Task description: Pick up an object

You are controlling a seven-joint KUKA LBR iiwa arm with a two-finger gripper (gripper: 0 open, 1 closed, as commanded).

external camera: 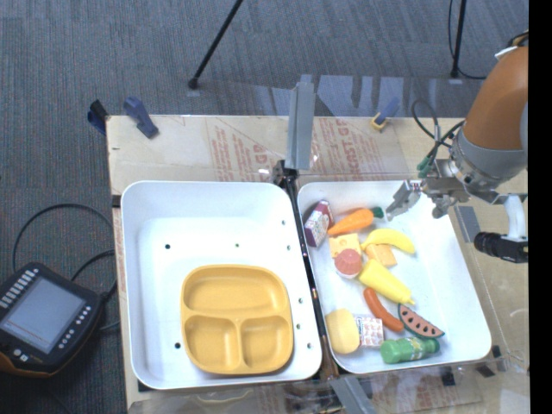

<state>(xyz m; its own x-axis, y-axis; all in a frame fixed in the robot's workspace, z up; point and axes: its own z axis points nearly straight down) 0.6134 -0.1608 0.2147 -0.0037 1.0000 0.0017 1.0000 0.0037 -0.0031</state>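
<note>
While the gripper hangs over the right bin, its jaws stand open, holding nothing.
The carrot and banana lie below-left, apart.

White bins, yellow divided tray, orange carrot, yellow banana, green bottle, red-fleshed watermelon slice.

Two bins side by side on the bench. Left bin: divided tray in its near half. Right bin: carton at far left, carrot just right of it, banana right of that. Sausage nearer, watermelon slice to its right, bottle lying at the near edge. Gripper over the far right corner. Pendant lies left of the bench.
</note>
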